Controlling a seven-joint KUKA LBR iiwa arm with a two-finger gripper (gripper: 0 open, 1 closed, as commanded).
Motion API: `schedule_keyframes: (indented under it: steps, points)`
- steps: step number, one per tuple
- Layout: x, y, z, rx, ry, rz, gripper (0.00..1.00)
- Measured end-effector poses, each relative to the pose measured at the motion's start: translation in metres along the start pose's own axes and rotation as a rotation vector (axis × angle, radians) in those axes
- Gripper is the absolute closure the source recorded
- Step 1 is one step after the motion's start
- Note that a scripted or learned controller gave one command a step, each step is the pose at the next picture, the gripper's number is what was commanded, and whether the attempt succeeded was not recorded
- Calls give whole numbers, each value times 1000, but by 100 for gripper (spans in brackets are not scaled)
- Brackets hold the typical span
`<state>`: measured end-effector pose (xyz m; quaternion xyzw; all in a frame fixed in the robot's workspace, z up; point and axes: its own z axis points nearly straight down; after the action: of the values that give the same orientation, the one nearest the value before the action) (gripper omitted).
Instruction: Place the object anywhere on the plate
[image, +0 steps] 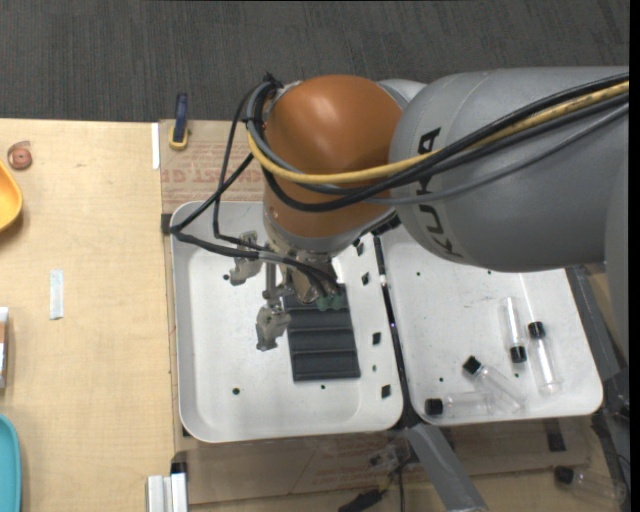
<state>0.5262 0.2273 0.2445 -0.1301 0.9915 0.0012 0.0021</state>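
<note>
Gripper (290, 300) hung low over left bin (210, 400).
Sat just above dark ribbed block (323, 345); fingers' state couldn't be told. Clear tubes (525, 345) lay in right bin (440, 300).

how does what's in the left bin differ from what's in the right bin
The left bin holds one dark, flat, ribbed rectangular plate; the right bin holds several small clear tubes with black caps. The plate is opaque and broad; the tubes are see-through and slim. The gripper hangs over the plate, while the tubes lie apart from it. Both bins are shallow and white.
</note>
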Motion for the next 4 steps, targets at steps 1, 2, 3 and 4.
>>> schedule_keyframes:
  steps: [1, 2, 3, 4]
  points:
    - [-1, -1, -9, -1, -3, 4, 100]
    - [-1, -1, -9, -1, -3, 4, 0]
    - [-2, -2, -18, -3, -5, 8, 100]
    - [-2, -2, -18, -2, -5, 8, 0]
